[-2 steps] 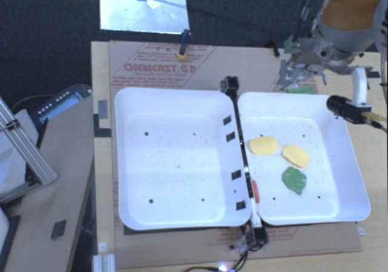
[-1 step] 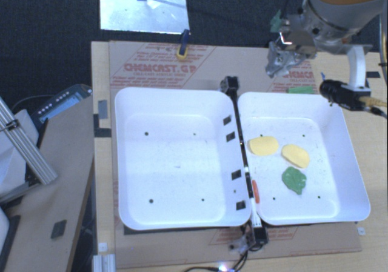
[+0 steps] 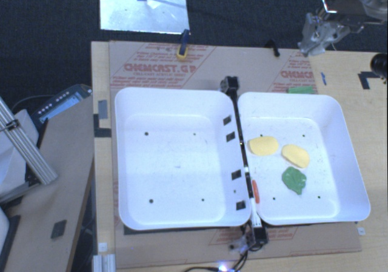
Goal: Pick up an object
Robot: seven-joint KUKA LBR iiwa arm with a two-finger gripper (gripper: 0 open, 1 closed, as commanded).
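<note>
Your hand [image 3: 312, 43], grip state unclear, hovers upper right; the green piece [image 3: 294, 180] at lower right looks light, flat: pinch its edge.

Pale grey metallic tool [image 3: 315, 37], greenish patch above it, perhaps a fitting.

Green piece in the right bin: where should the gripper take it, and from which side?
Come straight down on the green piece and pinch across its narrower width. It lies flat, nearly touching a yellow piece behind it, so place the fingers on its left and right edges, probably.
</note>
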